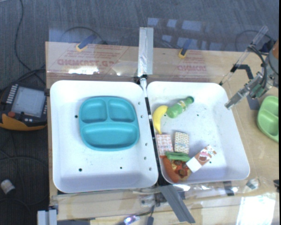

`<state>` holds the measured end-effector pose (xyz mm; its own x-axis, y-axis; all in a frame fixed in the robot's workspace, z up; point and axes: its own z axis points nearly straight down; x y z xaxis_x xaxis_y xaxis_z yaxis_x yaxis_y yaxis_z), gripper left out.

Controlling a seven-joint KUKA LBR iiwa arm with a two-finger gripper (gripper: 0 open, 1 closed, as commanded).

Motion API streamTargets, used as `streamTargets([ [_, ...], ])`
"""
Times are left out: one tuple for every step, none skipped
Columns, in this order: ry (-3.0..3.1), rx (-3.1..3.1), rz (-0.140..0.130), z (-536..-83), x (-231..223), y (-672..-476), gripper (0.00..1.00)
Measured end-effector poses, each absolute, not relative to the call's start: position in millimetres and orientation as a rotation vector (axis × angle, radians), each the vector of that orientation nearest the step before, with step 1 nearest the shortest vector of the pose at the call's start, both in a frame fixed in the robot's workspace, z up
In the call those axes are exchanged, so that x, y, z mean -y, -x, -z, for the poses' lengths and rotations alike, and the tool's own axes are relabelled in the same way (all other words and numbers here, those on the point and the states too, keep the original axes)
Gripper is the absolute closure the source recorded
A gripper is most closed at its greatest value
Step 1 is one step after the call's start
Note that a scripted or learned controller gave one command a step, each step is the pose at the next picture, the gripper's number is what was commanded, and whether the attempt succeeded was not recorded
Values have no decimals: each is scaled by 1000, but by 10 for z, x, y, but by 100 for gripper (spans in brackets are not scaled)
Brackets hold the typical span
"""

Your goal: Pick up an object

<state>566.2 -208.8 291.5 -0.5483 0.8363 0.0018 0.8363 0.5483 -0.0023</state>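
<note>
Two white bins are seen side by side on the counter point(253, 125), and the yellow banana point(158, 117) in the right bin point(227, 139) is taken here as the landmark.

Nearest to the camera, below and to the right of the banana, a red packet point(175, 168) is pressed into the near left corner of that bin. A small white and red wrapper point(200, 158) lies just beside it, a little further right. Above the packet, a pink patterned packet point(163, 143) and a beige patterned one point(181, 141) are placed next to each other, close under the lower end of the banana.

The banana itself lies along the left wall of the right bin, almost upright in the view. A green bottle point(180, 108) is found touching or nearly touching its upper end, tilted up to the right.

To the left of the banana, across the divider, a teal plate point(108, 123) with three compartments rests in the middle of the left bin point(65, 168).

Far to the right of the banana, outside the bin, a green object point(269, 116) is seen at the counter edge. The hand point(253, 90) is held above the far right corner of the right bin, well apart from the banana. Nothing is seen in the hand; how far it is open cannot be told.
</note>
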Motion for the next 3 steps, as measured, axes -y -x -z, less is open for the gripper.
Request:
streamTargets([
  [1747,2605,-1,-2284,1474,-5625,100],
  [1887,2504,-5,-2371,849,-5282,100],
  [1691,2646,-5,-3186,1183,-4865,100],
])
